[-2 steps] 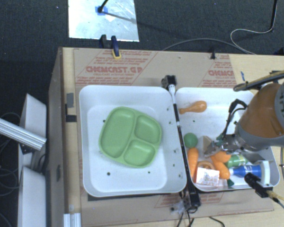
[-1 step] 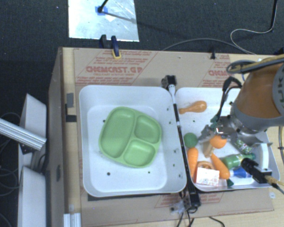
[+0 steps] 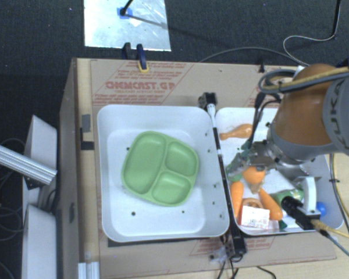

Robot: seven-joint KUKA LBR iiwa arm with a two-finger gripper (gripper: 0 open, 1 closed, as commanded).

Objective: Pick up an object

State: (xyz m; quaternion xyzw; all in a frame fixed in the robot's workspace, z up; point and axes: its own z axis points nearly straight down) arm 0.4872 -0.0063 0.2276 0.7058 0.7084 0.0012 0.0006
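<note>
The grey arm with its orange band reaches in over the right-hand shallow white bin (image 3: 230,116), and its two-finger gripper (image 3: 248,163) sits low among the toy food near that bin's middle; the metal fingers seem to come down just above a small round orange piece (image 3: 253,175), though whether they are spread or closed, and whether anything lies between them, I cannot tell from this slanted view (the wrist hides most of the tool).

Nothing is visibly lifted; every item I can make out lies on the bin floor. A long orange carrot-shaped toy (image 3: 237,199) lies along the bin's left wall, pointing toward the front edge; a second, shorter orange carrot-like piece (image 3: 270,205) lies slantwise nearer the front; a white box with red print (image 3: 256,218) rests at the front edge between them; a pale orange drumstick-shaped toy (image 3: 236,132) lies toward the back left corner.

The left-hand white bin (image 3: 113,225) carries a light green plastic divided plate (image 3: 160,168) at its centre, well apart from the gripper.

My judgement is that the pick is at the reaching or closing stage: the approach looks done, the grasp is unconfirmed, and the lift is yet to come. The round orange piece looks the likeliest target, but crowded neighbours could be nudged or caught alongside it.
</note>
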